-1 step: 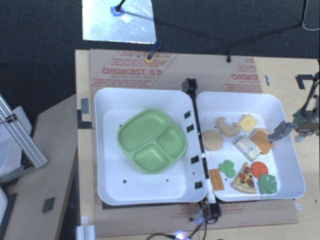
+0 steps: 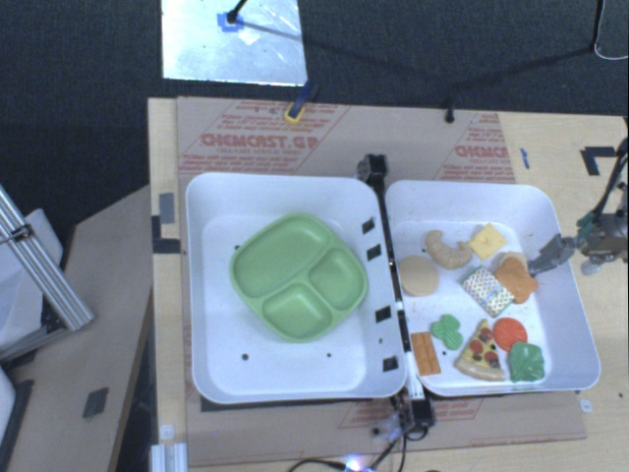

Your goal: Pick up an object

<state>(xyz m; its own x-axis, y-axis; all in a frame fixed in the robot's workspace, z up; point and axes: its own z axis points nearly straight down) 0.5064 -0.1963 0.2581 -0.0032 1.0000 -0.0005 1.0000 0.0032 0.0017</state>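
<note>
The right bin (image 2: 550, 209) holds several toy foods. Among them are a tan croissant (image 2: 449, 252), a yellow cheese wedge (image 2: 487, 240), a round beige cookie (image 2: 420, 275) and a white checkered block (image 2: 484, 288). An orange bun (image 2: 515, 276), a red tomato (image 2: 509, 332), a green leafy piece (image 2: 526, 362), a pizza slice (image 2: 480, 352), a small green vegetable (image 2: 447, 330) and an orange cracker (image 2: 425, 352) lie there too. My gripper (image 2: 546, 255) reaches in over the bin's right rim, just right of the orange bun, and I see nothing held in it.
The left bin (image 2: 211, 214) holds a green divided plate (image 2: 295, 278). A black-clipped divider (image 2: 385, 273) separates the two bins. Cardboard lies under both bins, and a shiny metal sheet (image 2: 233, 28) sits beyond the bench's far edge.
</note>
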